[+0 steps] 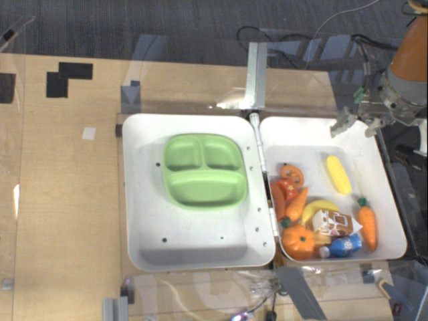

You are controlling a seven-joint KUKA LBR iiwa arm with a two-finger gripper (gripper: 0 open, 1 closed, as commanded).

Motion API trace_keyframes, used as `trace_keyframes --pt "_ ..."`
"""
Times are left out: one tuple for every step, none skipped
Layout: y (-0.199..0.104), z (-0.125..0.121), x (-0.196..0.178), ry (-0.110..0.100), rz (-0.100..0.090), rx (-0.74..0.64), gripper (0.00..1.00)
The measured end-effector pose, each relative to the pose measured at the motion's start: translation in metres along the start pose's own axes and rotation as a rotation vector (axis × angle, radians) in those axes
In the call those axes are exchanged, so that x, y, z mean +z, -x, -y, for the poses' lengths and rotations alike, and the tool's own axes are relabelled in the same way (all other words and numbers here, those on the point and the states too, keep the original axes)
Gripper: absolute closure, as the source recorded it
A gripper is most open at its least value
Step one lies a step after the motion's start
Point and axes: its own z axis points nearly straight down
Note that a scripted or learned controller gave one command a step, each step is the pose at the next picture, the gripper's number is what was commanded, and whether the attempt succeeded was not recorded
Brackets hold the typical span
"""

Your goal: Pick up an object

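My gripper (354,127) hangs over the back edge of the right bin (384,179), fingers open with nothing between them. Well below it in the bin lie toy foods: a yellow corn cob (338,174), a carrot (366,226) by the right wall, a banana (317,209), a small printed carton (332,225), a blue item (344,246), an orange pumpkin (298,241), and a red and orange cluster (289,187) against the left wall. The corn lies closest to the gripper, apart from it.
A green divided plate (204,170) lies in the left bin (144,233). A metal post (257,75) stands behind the divider between the bins. Cables run along the dark floor at the back right.
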Motion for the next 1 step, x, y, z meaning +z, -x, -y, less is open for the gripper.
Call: trace_keyframes --pt "0.0234 0.0230 0.1191 0.003 0.001 -0.202 0.00"
